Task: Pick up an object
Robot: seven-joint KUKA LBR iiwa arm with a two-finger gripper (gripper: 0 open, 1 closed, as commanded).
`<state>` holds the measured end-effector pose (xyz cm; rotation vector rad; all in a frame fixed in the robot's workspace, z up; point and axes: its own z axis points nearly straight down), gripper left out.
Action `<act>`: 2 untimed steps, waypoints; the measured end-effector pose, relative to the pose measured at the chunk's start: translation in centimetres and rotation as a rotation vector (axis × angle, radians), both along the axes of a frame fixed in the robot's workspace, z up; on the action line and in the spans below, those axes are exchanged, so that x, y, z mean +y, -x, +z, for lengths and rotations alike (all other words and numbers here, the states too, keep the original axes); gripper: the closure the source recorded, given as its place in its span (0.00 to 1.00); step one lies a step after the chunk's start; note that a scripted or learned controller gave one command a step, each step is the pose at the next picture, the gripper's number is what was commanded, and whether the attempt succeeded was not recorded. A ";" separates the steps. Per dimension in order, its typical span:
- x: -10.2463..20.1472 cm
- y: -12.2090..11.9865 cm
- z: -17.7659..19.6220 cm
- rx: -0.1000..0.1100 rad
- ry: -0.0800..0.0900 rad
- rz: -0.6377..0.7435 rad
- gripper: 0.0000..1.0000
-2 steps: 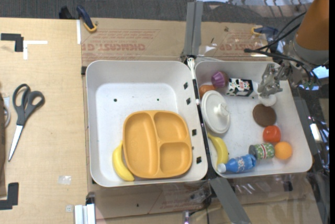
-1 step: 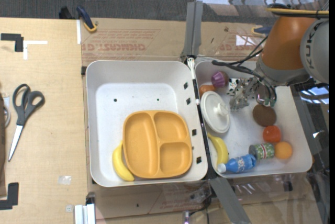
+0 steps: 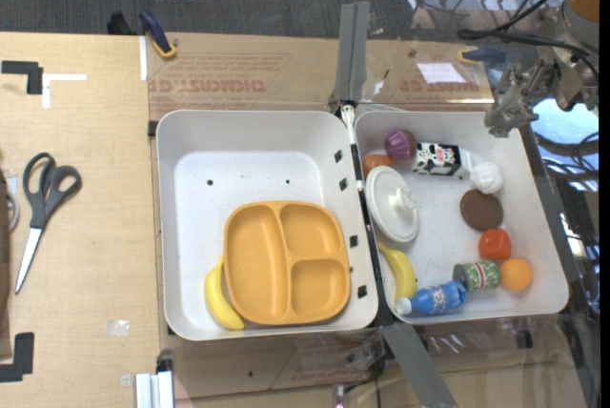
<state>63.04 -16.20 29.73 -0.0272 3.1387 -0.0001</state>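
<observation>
— Orange tray (image 3: 286, 261) first: where does it lie?

— You'll see it in the left bin (image 3: 181, 206), toward the near side, divided into three compartments. A yellow banana (image 3: 218, 301) lies tucked under its near-left edge, only partly visible.

— And the right bin (image 3: 548, 254)?

— You have several candidates there. A second banana (image 3: 400, 271) lies by the left wall, its long axis running roughly from far to near, curving, its tip pointing at the blue bottle (image 3: 434, 299). That bottle lies on its side along the near wall, long axis left to right, white cap to the left. A green can (image 3: 477, 276) lies just beside it, also tipped over. A white lid (image 3: 393, 203) sits near the divider.

— The gripper?

— Look at the far right corner: the gripper (image 3: 510, 109) hangs above the bin's far rim, apart from every object. Nothing shows between its fingers; whether they're spread or closed, you can't tell from this angle
</observation>
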 end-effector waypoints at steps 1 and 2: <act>1.7 -2.6 -18.2 -0.001 0.000 0.103 1.00; -1.1 -1.2 -20.6 0.001 -0.001 -0.315 1.00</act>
